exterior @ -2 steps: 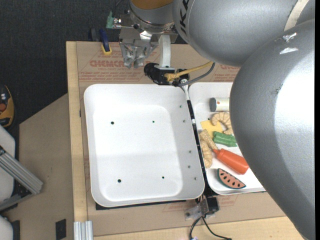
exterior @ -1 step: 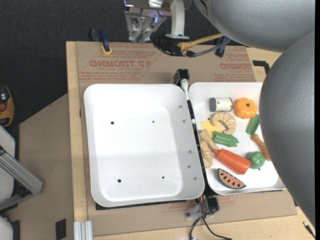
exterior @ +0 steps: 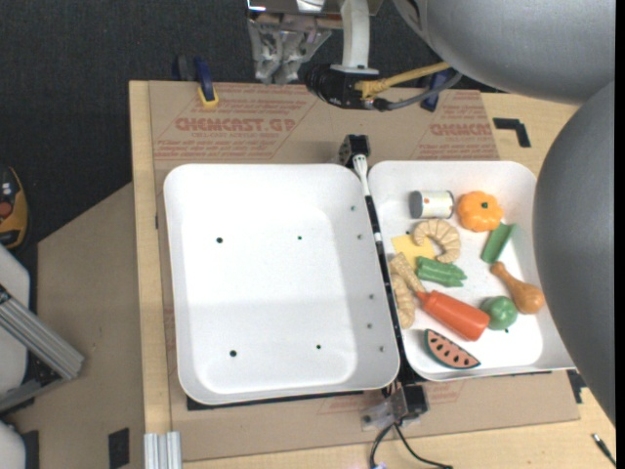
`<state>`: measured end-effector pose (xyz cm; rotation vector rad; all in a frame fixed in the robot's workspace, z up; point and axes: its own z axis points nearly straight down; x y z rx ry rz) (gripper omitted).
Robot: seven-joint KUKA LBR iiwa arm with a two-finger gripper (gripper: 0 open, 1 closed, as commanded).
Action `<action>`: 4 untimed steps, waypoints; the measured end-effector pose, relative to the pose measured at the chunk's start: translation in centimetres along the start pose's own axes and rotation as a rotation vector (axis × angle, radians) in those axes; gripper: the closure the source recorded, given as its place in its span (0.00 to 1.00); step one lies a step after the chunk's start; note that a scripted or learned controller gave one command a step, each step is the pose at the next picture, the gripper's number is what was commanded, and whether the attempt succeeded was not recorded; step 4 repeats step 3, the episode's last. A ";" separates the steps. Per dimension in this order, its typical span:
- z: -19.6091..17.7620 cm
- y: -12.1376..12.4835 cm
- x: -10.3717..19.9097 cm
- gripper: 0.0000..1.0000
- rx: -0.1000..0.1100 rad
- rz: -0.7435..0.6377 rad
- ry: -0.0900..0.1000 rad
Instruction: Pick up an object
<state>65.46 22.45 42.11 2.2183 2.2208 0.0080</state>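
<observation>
The right bin [exterior: 520,182] holds several toy foods: a grey and white can [exterior: 431,203], an orange pumpkin [exterior: 479,211], a tan shrimp [exterior: 437,237], a yellow cheese wedge [exterior: 408,247], a green pod [exterior: 440,274], a red carrot [exterior: 454,314], a drumstick [exterior: 518,289], a green pepper [exterior: 500,311] and a watermelon slice [exterior: 449,350]. My gripper [exterior: 279,55] hangs high at the top of the view, beyond the far edge of the bench. It is well away from both bins, and nothing shows in it.
The left bin [exterior: 195,262] lies beside the right one on a brown board [exterior: 244,120]. A blue and yellow clamp [exterior: 205,84] sits at the board's far left. Black and yellow cables [exterior: 391,84] lie behind the bins. The grey arm [exterior: 547,27] looms over the right side.
</observation>
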 end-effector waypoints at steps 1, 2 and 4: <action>11.2 1.0 -0.1 1.00 0.018 0.002 -0.006; -2.6 1.2 0.0 1.00 -0.012 -0.001 0.003; 7.4 -0.4 -0.1 1.00 0.017 0.003 -0.005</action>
